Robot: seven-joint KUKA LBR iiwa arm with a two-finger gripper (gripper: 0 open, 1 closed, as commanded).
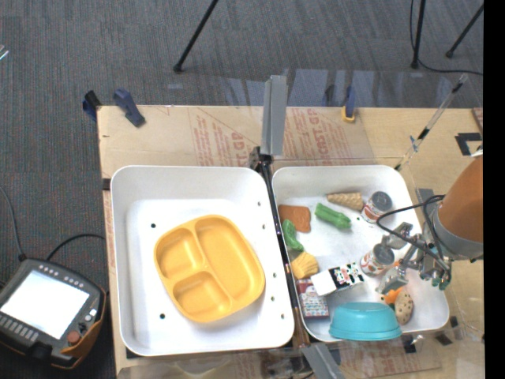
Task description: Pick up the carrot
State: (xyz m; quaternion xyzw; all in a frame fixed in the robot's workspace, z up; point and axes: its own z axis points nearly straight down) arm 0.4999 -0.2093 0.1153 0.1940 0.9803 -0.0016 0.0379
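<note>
The carrot (391,296), a small orange piece, lies near the front right corner of the right bin (304,181), beside a speckled brown cookie-like item (405,308). My gripper (409,272) hangs low over the bin's right side, just above and slightly right of the carrot. Its metal parts and cables partly cover the spot, and nothing can be seen lifted off the bin floor.
The right bin also holds a teal bowl (364,322), two small cans (379,206) (376,257), a cone (347,200), green pieces (333,216), a corn piece (304,265) and small boxes (338,278). A yellow divided plate (209,268) lies in the left bin (134,192).
</note>
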